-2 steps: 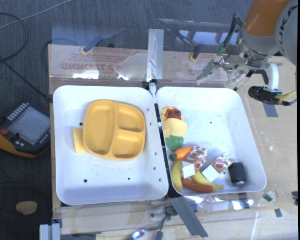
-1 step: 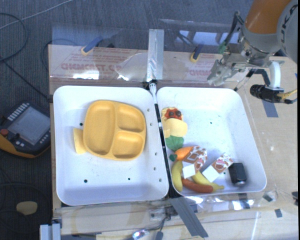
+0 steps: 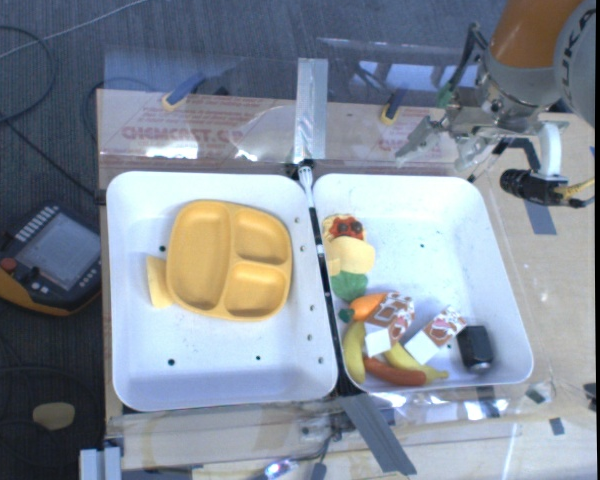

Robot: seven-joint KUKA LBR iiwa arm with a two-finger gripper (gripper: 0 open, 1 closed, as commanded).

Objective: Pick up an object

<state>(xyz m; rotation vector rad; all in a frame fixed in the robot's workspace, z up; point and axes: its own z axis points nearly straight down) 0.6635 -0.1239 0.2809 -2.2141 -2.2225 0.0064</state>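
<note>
Toy food (image 3: 390, 333) lies heaped in the right bin (image 3: 480, 268), along that bin's left wall and near edge: a banana (image 3: 352, 353), a carrot (image 3: 365, 305), a red chilli (image 3: 390, 371), a green piece (image 3: 348, 284) and small printed packets whose lettering is too small to read, with a black object (image 3: 475, 348) just beside them toward the near right corner. The left bin (image 3: 140, 368) holds a yellow divided tray (image 3: 228, 258), and behind both bins a cardboard sheet (image 3: 180, 133) on the counter bears faint red print that cannot be made out. The claw (image 3: 455, 128) hangs beyond the right bin's far edge, well apart from the heap, and I cannot tell its state.
</note>
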